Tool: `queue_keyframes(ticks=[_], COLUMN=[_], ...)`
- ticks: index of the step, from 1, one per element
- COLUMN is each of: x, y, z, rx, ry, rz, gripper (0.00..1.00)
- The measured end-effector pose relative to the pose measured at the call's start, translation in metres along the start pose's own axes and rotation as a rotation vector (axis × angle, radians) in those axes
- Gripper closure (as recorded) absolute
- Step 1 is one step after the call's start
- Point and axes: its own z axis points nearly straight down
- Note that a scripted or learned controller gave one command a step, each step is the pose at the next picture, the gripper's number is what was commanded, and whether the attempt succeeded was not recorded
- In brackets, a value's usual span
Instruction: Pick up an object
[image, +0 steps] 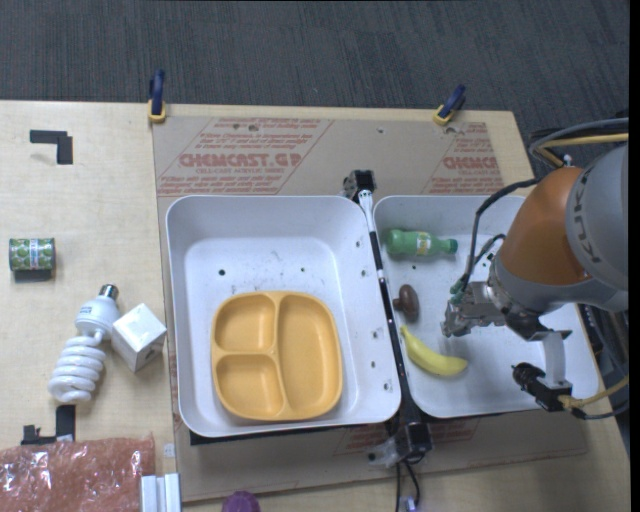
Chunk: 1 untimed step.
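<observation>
The right white bin (500, 395) holds a green bottle (420, 243) lying on its side at the back, a small brown object (407, 301) near the divider, and a yellow banana (432, 356) toward the front. My gripper (458, 322) hangs low over this bin, just up and right of the banana's right end. Nothing shows between its tips. The arm's grey and orange body comes in from the right above it.
The left white bin (190, 300) carries a yellow divided tray (277, 355). Left of the bins, on the bench, lie a white spiral bulb (82, 355), a white cube (139, 336), a green can (32, 256) and a pink mesh bag (75, 474).
</observation>
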Motion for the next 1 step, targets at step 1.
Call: queue_keyframes(ticks=[1], x=[-0.0018], y=[0.0498], z=[0.0098], rx=[0.002], ry=[0.000], rz=[-0.005], gripper=[1.00])
